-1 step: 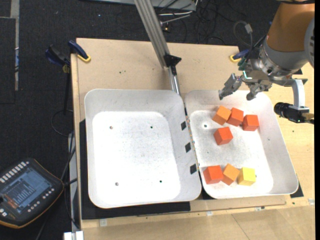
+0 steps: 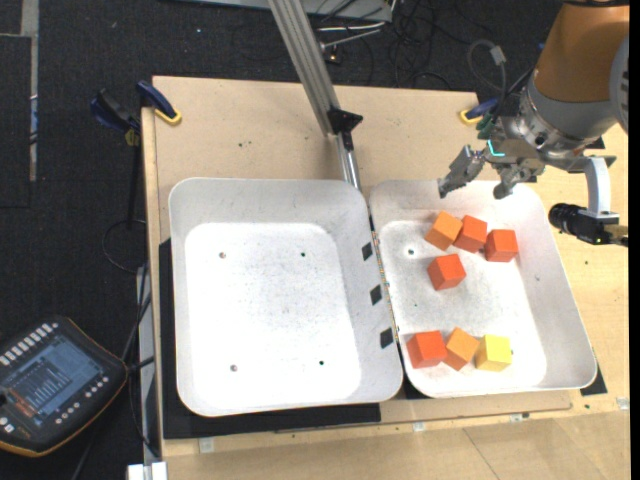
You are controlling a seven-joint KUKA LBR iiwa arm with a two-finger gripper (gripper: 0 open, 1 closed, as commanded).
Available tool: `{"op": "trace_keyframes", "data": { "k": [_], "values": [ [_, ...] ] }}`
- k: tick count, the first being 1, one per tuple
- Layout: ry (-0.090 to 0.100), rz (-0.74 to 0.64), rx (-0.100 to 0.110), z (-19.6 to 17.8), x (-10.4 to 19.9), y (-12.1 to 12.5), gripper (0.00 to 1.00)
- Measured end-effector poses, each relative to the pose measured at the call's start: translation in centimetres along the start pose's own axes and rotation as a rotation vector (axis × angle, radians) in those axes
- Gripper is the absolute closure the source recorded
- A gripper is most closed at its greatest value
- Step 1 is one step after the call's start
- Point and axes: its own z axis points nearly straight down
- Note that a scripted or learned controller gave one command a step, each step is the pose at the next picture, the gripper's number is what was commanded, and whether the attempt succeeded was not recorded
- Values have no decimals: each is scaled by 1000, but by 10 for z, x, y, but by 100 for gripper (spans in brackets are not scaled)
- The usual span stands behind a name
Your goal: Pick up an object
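My gripper [image 2: 483,179] hangs above the far edge of the right bin [image 2: 560,298], its two fingers spread apart with nothing between them. Just below it in that bin lie an orange cube [image 2: 444,231], a red-orange cube [image 2: 472,235] and a red cube [image 2: 502,245] in a row. Another red-orange cube [image 2: 447,271] sits nearer the bin's middle. Along the near side stand a red cube [image 2: 428,349], an orange cube [image 2: 462,348] and a yellow cube [image 2: 494,352], touching each other.
The left bin [image 2: 200,268] lies beside the right one on the tan bench. A metal pole [image 2: 305,48] slants down to the gap between the bins. A teach pendant [image 2: 50,378] rests at the lower left. Blue clamps [image 2: 120,108] grip the bench's far left corner.
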Motion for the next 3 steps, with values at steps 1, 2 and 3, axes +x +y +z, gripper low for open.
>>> {"op": "trace_keyframes", "data": {
  "k": [1,2,3],
  "values": [
    [1,1,6,63,0,4,0],
    [0,2,4,110,-5,9,0],
    [1,2,6,168,-1,-1,0]
  ]
}}
